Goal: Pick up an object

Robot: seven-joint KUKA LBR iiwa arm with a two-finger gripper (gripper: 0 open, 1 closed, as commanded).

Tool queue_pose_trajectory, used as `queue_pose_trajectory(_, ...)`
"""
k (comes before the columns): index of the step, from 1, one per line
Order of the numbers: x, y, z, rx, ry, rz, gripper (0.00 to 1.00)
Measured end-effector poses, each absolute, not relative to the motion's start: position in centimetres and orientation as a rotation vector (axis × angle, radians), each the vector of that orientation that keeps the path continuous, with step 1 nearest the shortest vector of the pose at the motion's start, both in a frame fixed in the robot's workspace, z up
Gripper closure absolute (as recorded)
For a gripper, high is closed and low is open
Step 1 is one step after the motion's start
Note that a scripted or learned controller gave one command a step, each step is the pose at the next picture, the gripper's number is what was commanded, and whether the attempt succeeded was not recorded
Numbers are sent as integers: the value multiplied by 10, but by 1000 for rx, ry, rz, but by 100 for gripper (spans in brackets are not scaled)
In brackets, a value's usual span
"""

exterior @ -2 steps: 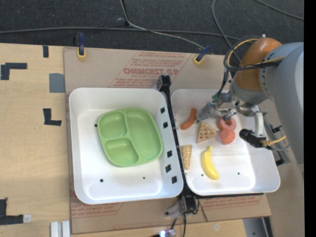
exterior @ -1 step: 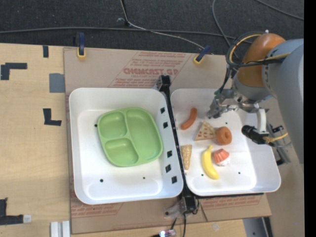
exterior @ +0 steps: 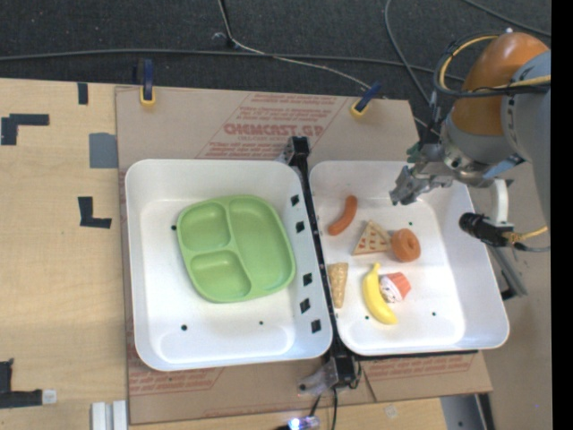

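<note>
left bin (exterior: 148, 267) holds the divided plate (exterior: 235, 247); right bin (exterior: 466, 316) holds sausage (exterior: 342, 215), wedge (exterior: 372, 239), donut (exterior: 406, 245), banana (exterior: 377, 297); my pincer (exterior: 403, 193) hangs over its rear.

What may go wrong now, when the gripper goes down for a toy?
The toys lie packed: the wedge touches the donut, and the banana lies against the cupcake, so the gripper might catch two or push one aside. The sausage is round and may slip.

A wooden bench (exterior: 54, 267) is carrying a brown cardboard sheet (exterior: 269, 124) — two clamps, one blue-and-yellow (exterior: 146, 88), the other (exterior: 364, 101) alike, are pinning its far edge. Two white bins (exterior: 148, 240) (exterior: 466, 321) are sitting side by side on it.
</note>
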State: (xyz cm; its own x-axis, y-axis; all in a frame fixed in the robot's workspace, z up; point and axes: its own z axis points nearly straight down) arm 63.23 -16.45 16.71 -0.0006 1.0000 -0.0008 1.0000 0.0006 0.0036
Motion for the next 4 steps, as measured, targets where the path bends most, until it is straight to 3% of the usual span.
queue_pose_trajectory(1, 633, -164, 206, 2218, 2221, 3, 100)
queue_pose_trajectory(3, 598, -51, 213, 2217, 2230, -2, 100)
queue_pose_trajectory(4, 569, 3, 214, 2217, 2231, -2, 100)
